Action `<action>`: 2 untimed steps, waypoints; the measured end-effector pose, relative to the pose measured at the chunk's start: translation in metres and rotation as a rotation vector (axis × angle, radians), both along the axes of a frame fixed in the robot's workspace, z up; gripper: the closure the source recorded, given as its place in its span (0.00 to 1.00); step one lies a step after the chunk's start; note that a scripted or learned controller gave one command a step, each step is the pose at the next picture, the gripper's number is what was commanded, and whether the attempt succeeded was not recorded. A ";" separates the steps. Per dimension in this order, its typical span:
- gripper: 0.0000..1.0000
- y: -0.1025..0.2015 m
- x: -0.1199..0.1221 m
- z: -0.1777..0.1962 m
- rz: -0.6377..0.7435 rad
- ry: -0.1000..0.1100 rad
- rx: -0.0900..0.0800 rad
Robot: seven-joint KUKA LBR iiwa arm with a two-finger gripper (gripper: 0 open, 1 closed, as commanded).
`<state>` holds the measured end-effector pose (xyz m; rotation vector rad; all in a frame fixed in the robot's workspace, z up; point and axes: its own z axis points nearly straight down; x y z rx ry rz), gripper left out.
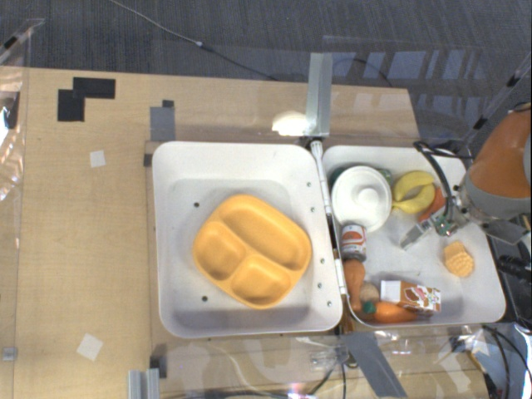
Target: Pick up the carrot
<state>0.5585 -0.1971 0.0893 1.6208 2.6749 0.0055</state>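
The carrot (pixel 392 311) is orange with a green end. It lies flat along the front wall of the right bin (pixel 486 302), just in front of a small juice carton (pixel 411 296). My gripper (pixel 431 224) hangs over the middle of that bin, beside the banana (pixel 413 188). It is well behind the carrot and to its right, and apart from it. Nothing of the carrot is near the gripper.
The right bin also holds a white bowl (pixel 362 194), a small can (pixel 353 241), a brownish-orange vegetable (pixel 356 277), a yellow waffle-like piece (pixel 459 259) and a red-orange item (pixel 434 203) against the banana. The left bin (pixel 170 306) holds a yellow divided plate (pixel 251 249).
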 end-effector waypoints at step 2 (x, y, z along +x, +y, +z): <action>1.00 -0.009 -0.044 0.013 0.032 -0.007 -0.002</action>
